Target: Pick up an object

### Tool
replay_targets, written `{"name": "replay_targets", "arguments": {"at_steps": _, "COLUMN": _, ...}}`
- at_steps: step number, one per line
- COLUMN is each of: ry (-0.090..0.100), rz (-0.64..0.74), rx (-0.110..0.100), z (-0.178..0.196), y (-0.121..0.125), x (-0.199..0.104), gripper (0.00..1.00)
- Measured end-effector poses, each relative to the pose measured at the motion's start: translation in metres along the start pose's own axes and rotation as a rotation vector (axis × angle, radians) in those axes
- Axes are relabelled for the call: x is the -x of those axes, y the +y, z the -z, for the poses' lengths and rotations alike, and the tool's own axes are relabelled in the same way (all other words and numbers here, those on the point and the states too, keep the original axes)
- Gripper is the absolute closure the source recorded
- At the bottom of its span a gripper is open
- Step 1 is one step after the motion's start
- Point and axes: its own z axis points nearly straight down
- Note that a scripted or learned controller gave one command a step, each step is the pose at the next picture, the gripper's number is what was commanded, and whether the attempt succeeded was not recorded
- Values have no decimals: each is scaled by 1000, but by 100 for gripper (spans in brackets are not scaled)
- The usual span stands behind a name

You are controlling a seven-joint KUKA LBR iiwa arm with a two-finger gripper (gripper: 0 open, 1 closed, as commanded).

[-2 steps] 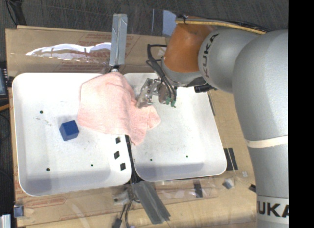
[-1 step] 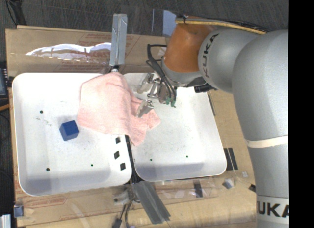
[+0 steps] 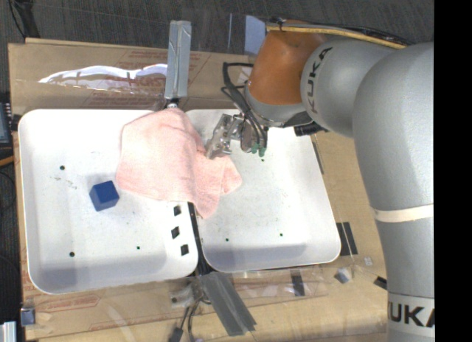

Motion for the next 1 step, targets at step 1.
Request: {"name": "replay_targets", "arguments": {"at_steps": 1, "ry": 0, "rz": 0, "rx": 0, "z": 0, "y": 0, "x": 0, "gripper": 0}}
